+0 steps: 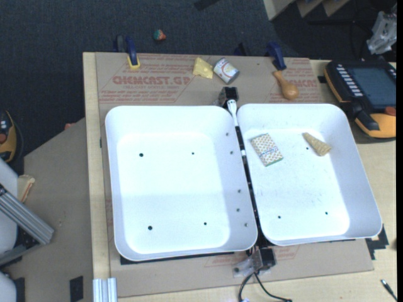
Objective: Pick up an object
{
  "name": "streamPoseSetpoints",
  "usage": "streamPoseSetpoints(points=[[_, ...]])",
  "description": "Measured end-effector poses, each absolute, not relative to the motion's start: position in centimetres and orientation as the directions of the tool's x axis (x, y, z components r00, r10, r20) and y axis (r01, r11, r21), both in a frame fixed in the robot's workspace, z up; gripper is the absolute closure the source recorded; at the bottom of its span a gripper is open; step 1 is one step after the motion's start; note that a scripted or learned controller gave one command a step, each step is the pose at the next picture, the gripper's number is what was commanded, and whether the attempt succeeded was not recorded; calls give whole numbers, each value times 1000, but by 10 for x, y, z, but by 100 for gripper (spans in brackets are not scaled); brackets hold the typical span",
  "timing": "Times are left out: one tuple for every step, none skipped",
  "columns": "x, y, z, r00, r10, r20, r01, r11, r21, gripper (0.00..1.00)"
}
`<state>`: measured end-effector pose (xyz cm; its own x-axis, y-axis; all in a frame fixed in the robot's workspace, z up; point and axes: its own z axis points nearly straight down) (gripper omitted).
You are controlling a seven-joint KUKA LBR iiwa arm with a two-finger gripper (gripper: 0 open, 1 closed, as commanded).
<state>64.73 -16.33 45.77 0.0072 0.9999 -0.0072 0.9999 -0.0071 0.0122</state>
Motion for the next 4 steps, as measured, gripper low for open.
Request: streamPoseSetpoints(points=[[570, -162, 543, 3, 1000, -4, 1000, -3, 14, 100], [518, -228, 536, 9, 1000, -2, 1000, -9, -1, 100], [506, -223, 428, 2, 1000, 4, 1000, -2, -11, 100], [478, -206, 414, 0, 1000, 2, 1000, 0, -3, 100]])
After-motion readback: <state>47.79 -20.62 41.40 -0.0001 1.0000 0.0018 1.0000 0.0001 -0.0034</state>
